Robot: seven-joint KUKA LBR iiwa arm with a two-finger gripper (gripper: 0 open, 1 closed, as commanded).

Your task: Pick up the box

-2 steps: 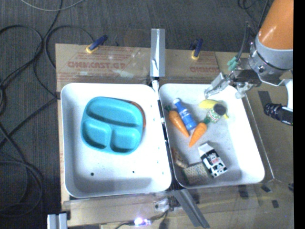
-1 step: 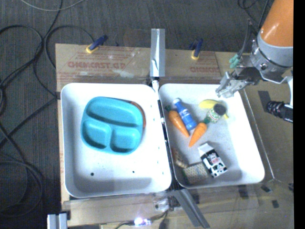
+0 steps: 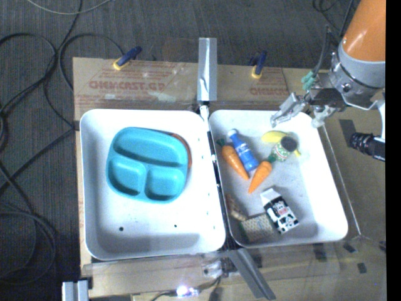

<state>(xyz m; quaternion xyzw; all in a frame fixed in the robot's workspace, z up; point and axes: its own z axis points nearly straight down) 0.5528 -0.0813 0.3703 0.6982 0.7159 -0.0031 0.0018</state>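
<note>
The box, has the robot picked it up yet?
Not yet. Done: the claw has reached the right bin, hanging over its far edge near the banana. In hand: nothing shows between its fingers. Left: the box lies at the bin's near end, beside the carrots and bottle, so the claw must move over it, come down, grip and lift.

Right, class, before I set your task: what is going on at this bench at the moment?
A grey and orange robot arm reaches in from the right, its claw over the far rim of the right bin. That bin holds two carrots, a blue bottle, a banana and, near the front, the small box it is meant to pick up. The box lies untouched. The left bin holds a blue divided tray.
</note>
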